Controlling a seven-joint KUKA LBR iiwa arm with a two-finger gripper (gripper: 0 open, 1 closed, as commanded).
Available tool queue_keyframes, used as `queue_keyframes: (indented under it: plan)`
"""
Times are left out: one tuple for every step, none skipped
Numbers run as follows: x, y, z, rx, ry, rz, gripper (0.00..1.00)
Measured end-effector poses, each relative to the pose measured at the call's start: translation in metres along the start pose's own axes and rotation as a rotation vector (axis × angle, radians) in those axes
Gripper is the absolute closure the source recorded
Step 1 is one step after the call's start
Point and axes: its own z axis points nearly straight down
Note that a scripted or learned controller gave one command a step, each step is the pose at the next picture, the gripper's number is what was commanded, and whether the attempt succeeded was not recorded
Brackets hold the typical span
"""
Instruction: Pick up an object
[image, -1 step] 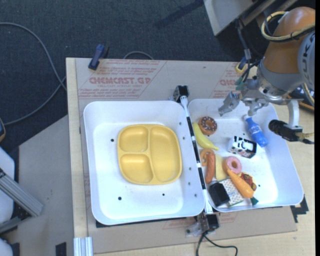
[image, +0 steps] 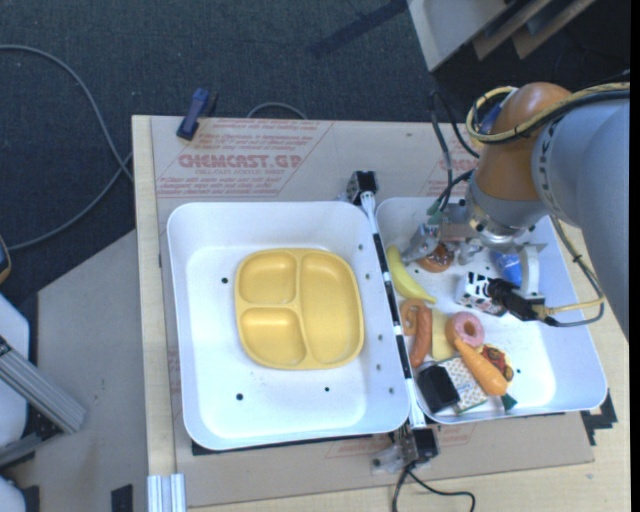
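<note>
Gripper (image: 440, 245) hangs low over the far end of the right bin (image: 570, 385); whether it is parted or clamped, I cannot tell. A small brown toy (image: 437, 263) sits right at its tip. Just left lies a banana (image: 405, 280); nearer the camera, a pink donut (image: 466, 329) and a carrot (image: 482, 368). Well to the left, a yellow divided plate (image: 298, 307) rests in the left bin (image: 190, 300).

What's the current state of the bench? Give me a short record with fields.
left bin: holds a yellow divided plate
right bin: banana, hot dog, pink donut, carrot, black-and-white toy, black block
arm: reaching in over the right bin's far end
gripper: low, by a small brown item; grasp unclear
</note>
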Motion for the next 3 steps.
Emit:
queue_keyframes:
  plan:
    - [-0.002, 0.029, -0.01, 0.0, 0.0, -0.001, 0.0]
    - [-0.035, -0.001, 0.011, 0.005, 0.001, 0.001, 0.0]
    - [-0.003, 0.034, 0.01, 0.0, 0.001, -0.002, 0.0]
